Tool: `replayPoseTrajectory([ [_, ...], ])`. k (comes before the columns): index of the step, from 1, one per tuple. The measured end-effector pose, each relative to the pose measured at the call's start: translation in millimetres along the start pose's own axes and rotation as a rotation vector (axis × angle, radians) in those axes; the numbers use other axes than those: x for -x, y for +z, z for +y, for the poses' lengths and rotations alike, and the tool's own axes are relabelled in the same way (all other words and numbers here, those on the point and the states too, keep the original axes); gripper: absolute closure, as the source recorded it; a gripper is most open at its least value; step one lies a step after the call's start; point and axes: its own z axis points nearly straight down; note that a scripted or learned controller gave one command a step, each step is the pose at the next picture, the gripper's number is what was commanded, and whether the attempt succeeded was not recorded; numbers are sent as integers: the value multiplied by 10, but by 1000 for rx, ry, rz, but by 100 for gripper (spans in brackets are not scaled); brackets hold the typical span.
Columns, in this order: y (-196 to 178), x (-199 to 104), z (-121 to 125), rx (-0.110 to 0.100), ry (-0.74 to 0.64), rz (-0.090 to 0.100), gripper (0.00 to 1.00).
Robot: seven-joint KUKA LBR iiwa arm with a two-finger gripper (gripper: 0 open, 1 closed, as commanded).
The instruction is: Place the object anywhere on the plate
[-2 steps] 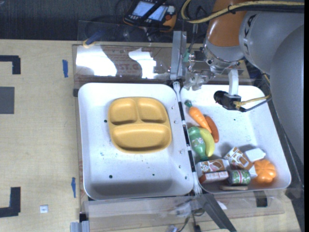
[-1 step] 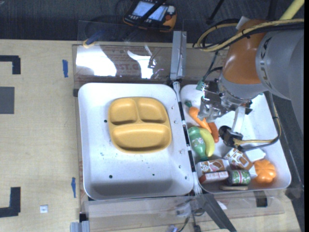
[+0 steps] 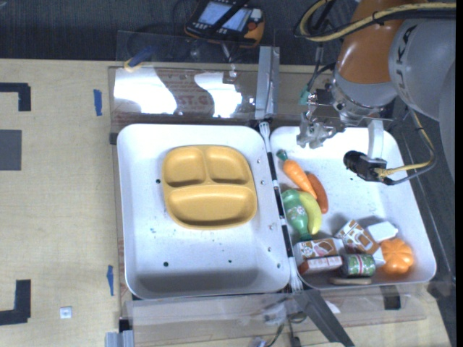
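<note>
Wooden bench (image 3: 51, 215) with two shallow white bins side by side, dark floor and some cables at the far edge. Left bin (image 3: 137, 259) has a yellow plate (image 3: 210, 185) with three compartments sitting in its far half, so there's plenty of bare white around it, especially on the near side.

Right bin (image 3: 412, 215) is where all the stuff is. The carrot (image 3: 298, 176) lies against the left wall of that bin, long axis running diagonally: green top toward far-left, tip toward near-right. An orange-red thing (image 3: 320, 194) sits right beside it on the right, about parallel. Just nearer is a banana (image 3: 312, 213) curving over a green item (image 3: 295, 210). The near end is crowded: a couple of small cartons (image 3: 318, 255), a can (image 3: 359, 265), a white-topped box (image 3: 381, 231) and an orange pumpkin-looking thing (image 3: 396, 255), all touching or nearly. The far-right part of that bin is mostly open floor.

Gripper (image 3: 315, 132) hangs over the far end of the right bin, just beyond the carrot's green top, nothing between its fingers. Can't really tell if they're apart or together, it's a small blurry cluster of metal. Arm comes in from the right and is cut off at the frame edge. A black part on a yellow cable (image 3: 365, 165) dangles over the bin's right side.
</note>
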Motion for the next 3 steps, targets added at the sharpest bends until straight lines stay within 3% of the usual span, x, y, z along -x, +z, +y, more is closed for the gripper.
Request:
replayPoseTrajectory([
  [1,443,610,-567,-7,127,1,100],
  [2,439,579,136,-3,61,0,100],
  [3,-262,995,-187,-2,487,-2,100],
])
